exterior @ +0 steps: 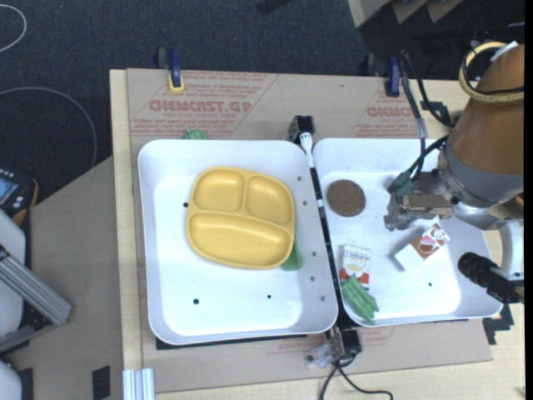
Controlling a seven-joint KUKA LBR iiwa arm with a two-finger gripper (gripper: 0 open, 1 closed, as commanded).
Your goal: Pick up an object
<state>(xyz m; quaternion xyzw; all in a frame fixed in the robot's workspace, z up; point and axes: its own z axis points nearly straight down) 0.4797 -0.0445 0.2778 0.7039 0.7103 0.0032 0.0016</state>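
Note:
My gripper hangs over the middle of the right bin. Just below and to its right lies a small white box with a red picture. A brown round disc sits to the gripper's left. Nearer the front lie a small white and red carton and a green pea pod. Nothing shows in the gripper's grasp.
A yellow divided plate fills the middle of the left bin, with a green bit poking out at the plate's lower right edge. Another small green thing lies on the bench behind that bin.

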